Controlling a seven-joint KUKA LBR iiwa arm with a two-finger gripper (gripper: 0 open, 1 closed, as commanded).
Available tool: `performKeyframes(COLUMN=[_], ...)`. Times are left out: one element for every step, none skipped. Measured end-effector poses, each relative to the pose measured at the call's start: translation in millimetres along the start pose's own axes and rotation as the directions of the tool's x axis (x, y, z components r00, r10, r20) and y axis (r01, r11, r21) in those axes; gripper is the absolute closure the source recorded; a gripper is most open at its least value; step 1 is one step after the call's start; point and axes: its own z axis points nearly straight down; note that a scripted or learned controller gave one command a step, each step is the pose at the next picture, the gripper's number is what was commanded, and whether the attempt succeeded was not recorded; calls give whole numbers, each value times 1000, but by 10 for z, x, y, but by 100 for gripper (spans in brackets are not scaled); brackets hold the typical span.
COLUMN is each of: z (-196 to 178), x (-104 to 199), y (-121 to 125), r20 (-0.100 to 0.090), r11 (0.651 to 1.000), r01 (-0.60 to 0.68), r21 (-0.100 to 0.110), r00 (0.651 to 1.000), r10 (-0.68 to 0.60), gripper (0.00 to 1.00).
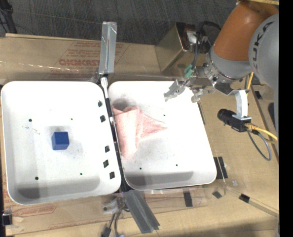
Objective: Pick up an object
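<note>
A blue cube (60, 140) sits in the left bin (18, 98), near its middle. A crumpled pink cloth (133, 126) lies in the right bin (186, 147), against its left wall. My gripper (183, 92) hangs over the right bin's far right corner, above and right of the cloth. Its fingers (172, 93) are spread apart with nothing between them.
A dividing ridge with black clips (107, 132) separates the two bins. A grey post (107, 48) stands behind the bins at the divide. A cardboard sheet (53, 58) lies under the bins. A brown box (173, 46) sits behind the right bin.
</note>
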Motion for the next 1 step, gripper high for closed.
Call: performKeyframes(z=[1542], x=[-206], y=[-66], r20=[-1], r11=[1000], r01=[10], r21=[2], r00=[1000], r10=[-10], gripper=[0])
